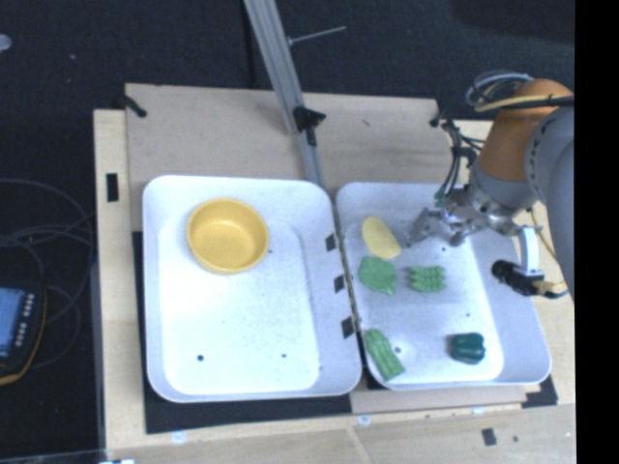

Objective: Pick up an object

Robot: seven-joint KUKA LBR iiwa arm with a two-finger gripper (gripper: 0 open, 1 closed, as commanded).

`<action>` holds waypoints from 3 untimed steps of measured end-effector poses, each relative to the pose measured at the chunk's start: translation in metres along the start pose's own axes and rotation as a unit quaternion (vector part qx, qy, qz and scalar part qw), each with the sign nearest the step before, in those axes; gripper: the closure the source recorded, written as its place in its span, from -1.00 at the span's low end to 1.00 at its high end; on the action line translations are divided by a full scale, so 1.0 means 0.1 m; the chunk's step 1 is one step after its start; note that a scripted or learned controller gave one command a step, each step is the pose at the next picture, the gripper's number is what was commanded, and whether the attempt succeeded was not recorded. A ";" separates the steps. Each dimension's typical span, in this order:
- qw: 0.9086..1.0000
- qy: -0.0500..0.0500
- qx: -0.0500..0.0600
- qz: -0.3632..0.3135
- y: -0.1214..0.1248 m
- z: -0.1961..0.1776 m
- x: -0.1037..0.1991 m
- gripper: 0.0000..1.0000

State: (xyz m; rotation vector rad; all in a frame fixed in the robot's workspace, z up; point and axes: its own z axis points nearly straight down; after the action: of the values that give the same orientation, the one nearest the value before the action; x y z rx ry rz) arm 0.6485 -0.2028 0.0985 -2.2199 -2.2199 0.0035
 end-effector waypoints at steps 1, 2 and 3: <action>1.000 -0.001 -0.003 0.000 0.01 -0.14 -0.01 1.00; 1.000 -0.001 -0.004 0.000 0.12 -0.68 -0.03 1.00; 1.000 -0.001 -0.004 0.000 0.13 -1.15 -0.04 1.00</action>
State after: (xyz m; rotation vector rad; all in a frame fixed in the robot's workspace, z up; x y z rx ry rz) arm 0.6617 -0.2068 0.2129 -2.2247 -2.2240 -0.0041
